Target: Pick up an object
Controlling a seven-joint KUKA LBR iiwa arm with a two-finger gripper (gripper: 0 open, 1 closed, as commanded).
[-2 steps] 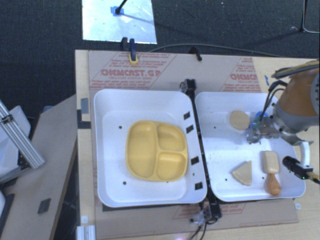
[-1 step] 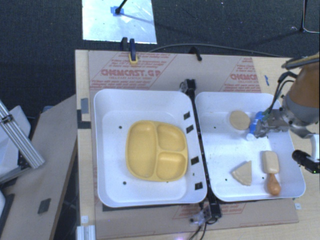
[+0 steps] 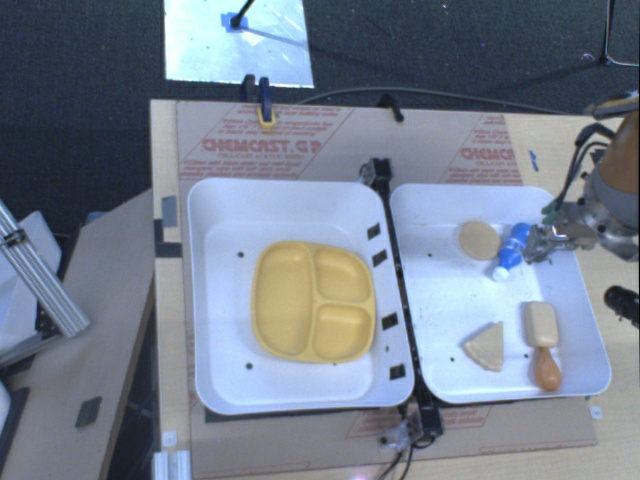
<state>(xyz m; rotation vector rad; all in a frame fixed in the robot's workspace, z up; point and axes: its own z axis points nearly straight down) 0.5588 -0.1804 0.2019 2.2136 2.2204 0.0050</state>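
Dark carpet surrounds my bench, where two shallow white bins sit side by side. A yellow divided plate (image 3: 312, 301) fills the left bin (image 3: 215, 268). In the right bin (image 3: 440, 298), my gripper (image 3: 540, 240) hangs at the far right edge, right beside a small blue-and-white bottle (image 3: 509, 250); whether it grips, I cannot tell. Nearby lie a round cracker (image 3: 479, 239), a wedge (image 3: 486, 347) and a tan stick-shaped toy (image 3: 542, 343). I judge the bottle light, rigid, slippery; best pinched across its middle.

Robotics lab setup: two shallow white plastic bins (image 3: 300, 203) clamped w/ a black-and-yellow clamp (image 3: 264, 100) on a "Chemcast GP"-printed masked sheet (image 3: 340, 138), silver aluminium extrusion rail (image 3: 40, 280), loose black cables (image 3: 470, 96), dark carpet floor (image 3: 80, 68).
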